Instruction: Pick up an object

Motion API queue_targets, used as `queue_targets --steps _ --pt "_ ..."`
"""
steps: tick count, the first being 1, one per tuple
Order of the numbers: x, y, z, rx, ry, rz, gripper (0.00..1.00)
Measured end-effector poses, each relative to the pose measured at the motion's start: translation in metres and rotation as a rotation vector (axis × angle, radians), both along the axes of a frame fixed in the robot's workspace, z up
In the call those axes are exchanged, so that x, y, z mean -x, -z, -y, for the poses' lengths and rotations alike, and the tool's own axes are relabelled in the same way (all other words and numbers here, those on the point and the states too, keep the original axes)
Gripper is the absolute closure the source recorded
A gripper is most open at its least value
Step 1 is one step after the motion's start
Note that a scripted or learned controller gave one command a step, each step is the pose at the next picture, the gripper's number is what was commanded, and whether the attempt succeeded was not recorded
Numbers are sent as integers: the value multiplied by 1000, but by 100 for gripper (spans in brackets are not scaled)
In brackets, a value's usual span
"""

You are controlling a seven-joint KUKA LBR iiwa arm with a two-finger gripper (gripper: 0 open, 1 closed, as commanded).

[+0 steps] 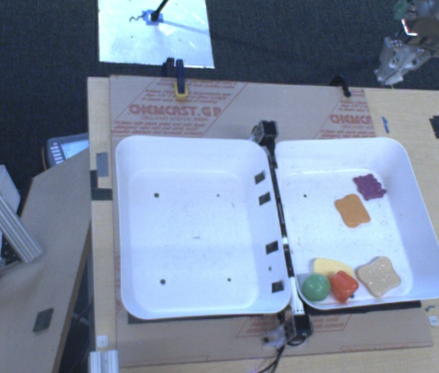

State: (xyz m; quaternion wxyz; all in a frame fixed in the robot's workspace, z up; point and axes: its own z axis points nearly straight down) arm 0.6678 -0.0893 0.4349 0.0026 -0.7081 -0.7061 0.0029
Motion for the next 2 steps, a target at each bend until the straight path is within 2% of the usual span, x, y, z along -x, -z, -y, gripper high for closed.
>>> queue_targets --steps 1,2 --pt "0 69 24 0 -2 4 100" --pt "4 -112 -15 2 -11 30 100"
